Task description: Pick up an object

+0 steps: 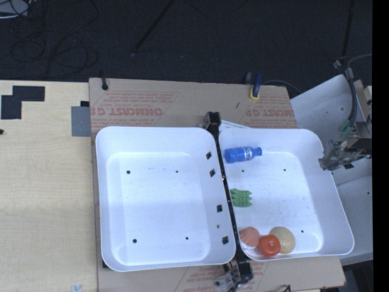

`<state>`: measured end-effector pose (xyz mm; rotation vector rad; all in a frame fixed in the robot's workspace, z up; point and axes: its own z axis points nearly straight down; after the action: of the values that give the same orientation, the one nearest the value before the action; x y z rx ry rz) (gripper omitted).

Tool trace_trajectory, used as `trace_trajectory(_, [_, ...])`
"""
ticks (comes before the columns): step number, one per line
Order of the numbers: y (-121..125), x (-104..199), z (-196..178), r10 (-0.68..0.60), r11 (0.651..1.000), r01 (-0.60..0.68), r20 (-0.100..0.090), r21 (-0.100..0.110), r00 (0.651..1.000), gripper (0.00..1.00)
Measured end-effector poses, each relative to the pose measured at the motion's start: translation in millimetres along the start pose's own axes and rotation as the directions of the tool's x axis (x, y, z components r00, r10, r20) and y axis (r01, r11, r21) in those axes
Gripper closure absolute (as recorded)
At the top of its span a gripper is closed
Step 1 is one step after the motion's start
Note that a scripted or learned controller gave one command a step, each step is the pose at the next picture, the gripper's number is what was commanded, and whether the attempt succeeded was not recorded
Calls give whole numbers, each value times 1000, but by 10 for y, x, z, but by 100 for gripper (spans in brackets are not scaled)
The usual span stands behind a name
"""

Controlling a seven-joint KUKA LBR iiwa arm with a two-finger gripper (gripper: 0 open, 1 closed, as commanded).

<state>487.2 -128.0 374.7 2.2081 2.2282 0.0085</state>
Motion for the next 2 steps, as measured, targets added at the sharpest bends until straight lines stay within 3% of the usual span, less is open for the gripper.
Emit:
trace_trajectory(1, [-136,254,1047,10,1000,-10,-3,20,1000,100])
trace_trajectory(2, [-102,459,212,6,1000,-6,1,1,1000,100])
